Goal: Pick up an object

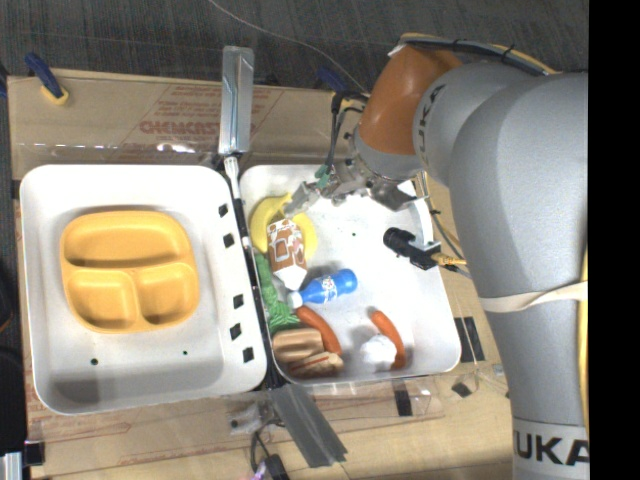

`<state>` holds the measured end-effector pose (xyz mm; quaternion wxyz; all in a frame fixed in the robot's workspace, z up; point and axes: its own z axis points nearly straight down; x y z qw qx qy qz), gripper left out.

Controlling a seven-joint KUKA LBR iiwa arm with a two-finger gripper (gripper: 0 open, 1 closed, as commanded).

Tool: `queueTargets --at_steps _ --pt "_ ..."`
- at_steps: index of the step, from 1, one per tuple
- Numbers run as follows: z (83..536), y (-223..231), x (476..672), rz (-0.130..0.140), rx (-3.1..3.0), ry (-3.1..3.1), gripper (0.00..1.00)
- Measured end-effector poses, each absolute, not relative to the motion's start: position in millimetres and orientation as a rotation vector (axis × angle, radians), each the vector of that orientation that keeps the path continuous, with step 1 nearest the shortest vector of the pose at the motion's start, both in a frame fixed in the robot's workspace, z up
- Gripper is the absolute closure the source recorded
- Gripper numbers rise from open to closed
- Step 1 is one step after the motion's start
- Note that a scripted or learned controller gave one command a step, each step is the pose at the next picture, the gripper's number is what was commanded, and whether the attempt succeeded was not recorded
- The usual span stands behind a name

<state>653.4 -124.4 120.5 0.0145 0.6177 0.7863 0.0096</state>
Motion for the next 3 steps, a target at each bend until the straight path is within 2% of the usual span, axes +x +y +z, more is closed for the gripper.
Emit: queueTargets --at_steps 1,2,3 --pt "91.8 -107.0 624.6 -0.001 1.823 2.562 0.00" --pt "102.4 -107.4 625.3 -0.002 1.819 2.563 1.00" --pt "193.8 -36.9 655.1 0.003 2.274 2.166 1.00"
